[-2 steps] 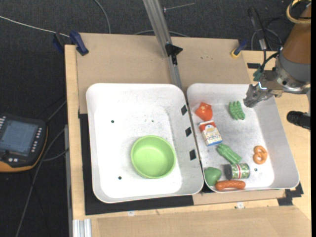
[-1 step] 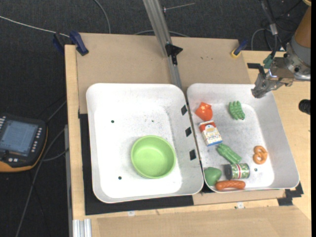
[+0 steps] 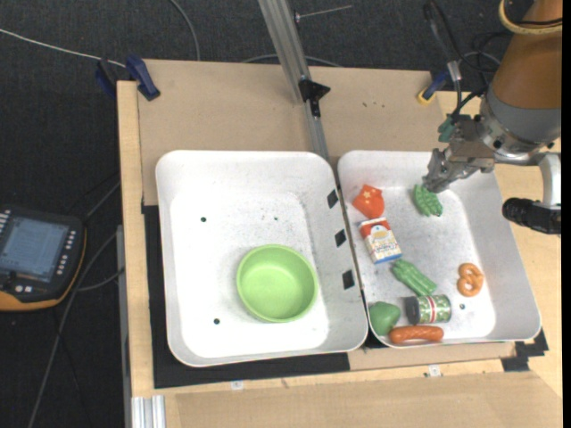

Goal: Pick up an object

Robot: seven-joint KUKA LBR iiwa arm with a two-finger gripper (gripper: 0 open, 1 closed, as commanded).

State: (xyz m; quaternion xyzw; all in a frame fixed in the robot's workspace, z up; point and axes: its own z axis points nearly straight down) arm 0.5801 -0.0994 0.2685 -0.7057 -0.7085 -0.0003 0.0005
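Notice how your end effector (image 3: 439,178) hangs low over the far side of the right white bin (image 3: 504,239), right at the small green knobbly toy (image 3: 429,201), which looks like the chosen target because it lies apart from the other pieces. Nearer you, the red carton (image 3: 368,201), the white and blue box (image 3: 381,241), the green can (image 3: 428,309) and the orange sausage (image 3: 416,333) crowd together. From above you cannot tell how wide its grip is, or whether it touches the toy.
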